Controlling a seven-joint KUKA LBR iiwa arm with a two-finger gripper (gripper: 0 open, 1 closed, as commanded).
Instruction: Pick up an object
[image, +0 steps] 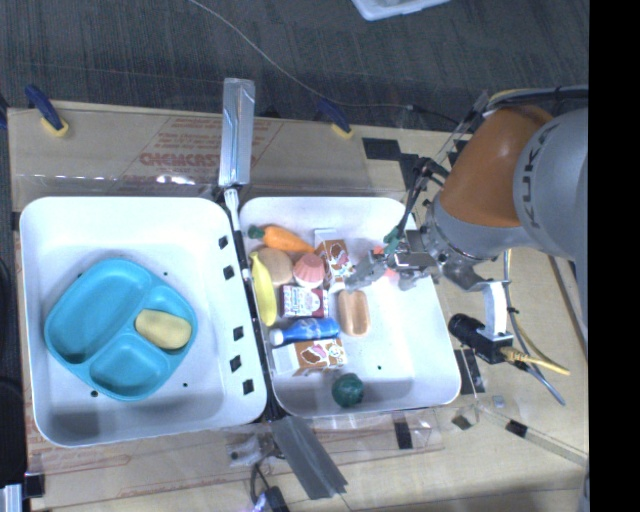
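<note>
The right bin (425, 345) holds a cluster of toy foods along its left and middle. An orange carrot (284, 239) lies at the top, with a yellow banana (262, 290), a tan bun (276, 265) and a pink cupcake (310, 268) below it. Snack packets (301, 301) sit in the middle, beside a hot dog (353, 311). A blue tube (305, 331), another packet (320, 354) and a dark green ball (348, 389) lie nearer the front. My gripper (388, 266) hangs over the bin's upper right part, just above and right of the hot dog, with nothing visibly held.
The left bin (60, 225) contains a blue divided plate (95, 320) with a yellow potato-like piece (163, 328) in one compartment. A metal divider post (236, 130) stands between the bins at the back. Cables and a black fitting (480, 338) lie right of the right bin.
</note>
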